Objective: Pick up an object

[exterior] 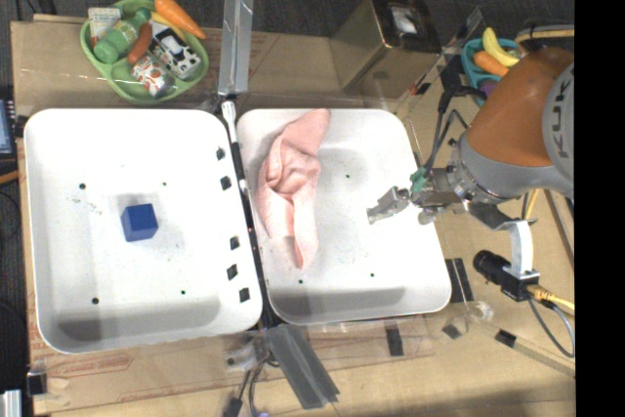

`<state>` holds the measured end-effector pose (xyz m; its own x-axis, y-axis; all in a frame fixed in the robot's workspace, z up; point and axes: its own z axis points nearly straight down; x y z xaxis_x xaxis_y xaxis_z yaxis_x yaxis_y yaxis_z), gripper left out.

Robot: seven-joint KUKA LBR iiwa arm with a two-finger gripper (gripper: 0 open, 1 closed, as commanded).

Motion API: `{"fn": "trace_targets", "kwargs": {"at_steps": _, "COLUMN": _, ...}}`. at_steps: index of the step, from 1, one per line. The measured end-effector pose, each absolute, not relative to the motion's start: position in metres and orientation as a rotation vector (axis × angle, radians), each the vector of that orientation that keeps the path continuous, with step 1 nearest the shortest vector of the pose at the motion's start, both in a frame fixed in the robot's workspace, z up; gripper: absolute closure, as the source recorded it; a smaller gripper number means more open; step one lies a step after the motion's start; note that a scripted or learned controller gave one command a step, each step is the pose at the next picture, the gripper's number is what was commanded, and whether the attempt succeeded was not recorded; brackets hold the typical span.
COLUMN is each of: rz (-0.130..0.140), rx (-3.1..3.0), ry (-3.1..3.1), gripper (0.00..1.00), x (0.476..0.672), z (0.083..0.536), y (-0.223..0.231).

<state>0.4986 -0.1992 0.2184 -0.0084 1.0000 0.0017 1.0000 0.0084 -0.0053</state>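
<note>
Bench carries two shallow white bins side by side. The left bin (59,151) holds one blue cube (140,222), sitting flat near the middle of its floor, apart from every wall. The right bin (410,249) holds a pink cloth (293,181), crumpled and stretched lengthwise along the left half of the bin, from near the far wall down to a narrow tail past mid-floor. The arm (527,122), grey with an orange band, enters from the right edge and lies over the right rim of the right bin. Its gripper (389,205) points leftward above the bin's right half, well apart from the cloth and with bare white floor beneath it. Nothing sits between the fingers; whether they stand open or closed cannot be told at this resolution. Behind the left bin, a green bowl (103,63) of toy food rests on the bench, and a tan box (376,39) stands behind the right bin.
</note>
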Motion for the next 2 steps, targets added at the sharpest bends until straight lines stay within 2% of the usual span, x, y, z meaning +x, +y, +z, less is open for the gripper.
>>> {"fn": "trace_targets", "kwargs": {"at_steps": 1, "rz": 0.007, "rx": -2.211, "ry": -2.225, "gripper": 0.00, "x": 0.528, "z": 0.143, "y": -0.107}}
{"fn": "trace_targets", "kwargs": {"at_steps": 2, "rz": 0.006, "rx": -2.111, "ry": -2.319, "gripper": 0.00, "x": 0.536, "z": 0.090, "y": -0.092}}
